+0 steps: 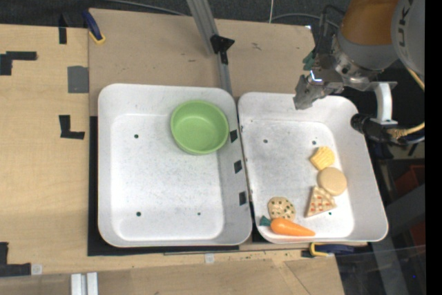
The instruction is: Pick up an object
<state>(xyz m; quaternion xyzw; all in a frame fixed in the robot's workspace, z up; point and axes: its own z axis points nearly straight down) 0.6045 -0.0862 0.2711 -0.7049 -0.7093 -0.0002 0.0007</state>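
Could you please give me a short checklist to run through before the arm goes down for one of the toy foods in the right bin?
1. Targets in view: ok. The orange toy carrot, round speckled cookie, pizza slice, tan round biscuit and yellow ridged piece all lie in the right white bin.
2. Gripper over a target: not ok. It hangs at the bin's far edge, apart from the foods.
3. Gripper free of any item: ok, nothing hangs beneath it.
4. Room around targets: not ok. The foods lie close together near the bin's front corner.
5. Green plastic bowl out of the way: ok, it sits in the left bin.
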